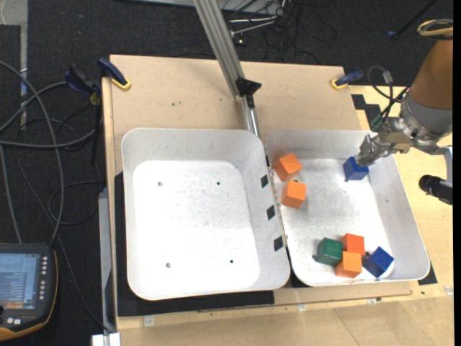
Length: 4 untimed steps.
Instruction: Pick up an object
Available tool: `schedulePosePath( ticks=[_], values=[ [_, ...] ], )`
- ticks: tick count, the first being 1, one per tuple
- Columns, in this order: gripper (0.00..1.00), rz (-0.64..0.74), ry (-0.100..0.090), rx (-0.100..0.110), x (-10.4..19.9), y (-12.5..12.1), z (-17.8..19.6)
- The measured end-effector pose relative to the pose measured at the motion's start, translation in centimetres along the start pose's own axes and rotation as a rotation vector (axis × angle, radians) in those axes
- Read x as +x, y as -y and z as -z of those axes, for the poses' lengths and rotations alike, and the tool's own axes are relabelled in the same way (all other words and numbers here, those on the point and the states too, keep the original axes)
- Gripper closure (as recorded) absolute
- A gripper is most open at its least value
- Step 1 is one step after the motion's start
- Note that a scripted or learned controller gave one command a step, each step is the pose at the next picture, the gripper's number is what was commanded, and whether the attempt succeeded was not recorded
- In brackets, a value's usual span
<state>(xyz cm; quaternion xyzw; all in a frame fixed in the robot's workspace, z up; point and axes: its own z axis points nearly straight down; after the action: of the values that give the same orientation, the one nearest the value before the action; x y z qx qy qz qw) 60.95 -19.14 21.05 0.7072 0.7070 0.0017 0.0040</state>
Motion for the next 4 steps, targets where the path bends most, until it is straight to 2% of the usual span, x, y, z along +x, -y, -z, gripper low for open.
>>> schedulePosePath(
  ticks=[1,2,3,4],
  values=[
    [1.00,0.003,-0.001,0.004,0.0,-0.1,1.8],
    [1.00,0.009,-0.005,0.008,6.4,-1.0,1.6],
    [1.00,0.008,-0.004,0.008,11.2,-1.3,1.0],
    [1.00,0.009,-0.005,0.005,17.0,-2.9,1.3]
  ],
)
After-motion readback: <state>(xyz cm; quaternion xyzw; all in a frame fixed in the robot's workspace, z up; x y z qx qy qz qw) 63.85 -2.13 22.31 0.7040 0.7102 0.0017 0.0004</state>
